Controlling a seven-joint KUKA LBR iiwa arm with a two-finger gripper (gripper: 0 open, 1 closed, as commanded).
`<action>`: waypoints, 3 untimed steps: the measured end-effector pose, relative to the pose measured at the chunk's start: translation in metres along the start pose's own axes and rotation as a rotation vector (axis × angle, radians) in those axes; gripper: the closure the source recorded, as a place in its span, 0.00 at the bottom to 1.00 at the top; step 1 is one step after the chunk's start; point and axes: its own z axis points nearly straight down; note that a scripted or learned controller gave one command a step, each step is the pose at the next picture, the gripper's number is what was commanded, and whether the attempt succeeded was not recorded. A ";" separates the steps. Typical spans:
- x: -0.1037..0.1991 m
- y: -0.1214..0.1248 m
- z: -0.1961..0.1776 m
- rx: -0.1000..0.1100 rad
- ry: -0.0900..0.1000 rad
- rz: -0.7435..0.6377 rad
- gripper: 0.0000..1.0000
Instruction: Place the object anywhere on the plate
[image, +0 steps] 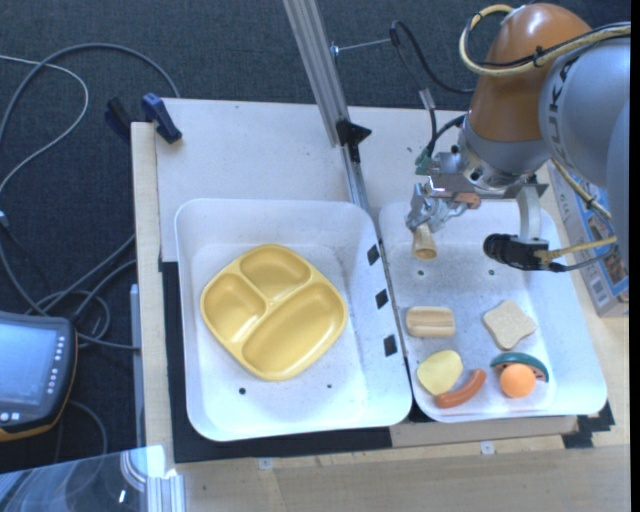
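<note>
A red sausage (461, 389) lies nearest the camera, at the front edge of the right bin (575, 330), curled against a pale yellow potato-like piece (439, 371). Just to its right sits an orange ball (516, 380) on a small teal dish (534, 366). Behind these, mid-bin, a tan bread roll (430, 322) and a slice of toast (509, 324) lie apart from each other. The left bin (200, 240) holds the yellow plate (273, 311), which has 3 compartments and sits flat near the bin's middle. The gripper (424, 232) hangs over the far left part of the right bin, just beside the divider between the 2 bins. Its fingers are pinching a small tan cork-like object (425, 244), which pokes out below the fingertips and looks raised off the bin floor. That object is well apart from the plate, across the divider. A black cylindrical part (513, 249) juts beside the wrist.
</note>
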 end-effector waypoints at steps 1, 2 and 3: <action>0.044 -0.018 -0.011 -0.001 0.000 0.001 1.00; 0.098 -0.034 -0.001 0.001 -0.001 0.000 1.00; 0.148 -0.052 0.005 0.001 -0.001 0.001 1.00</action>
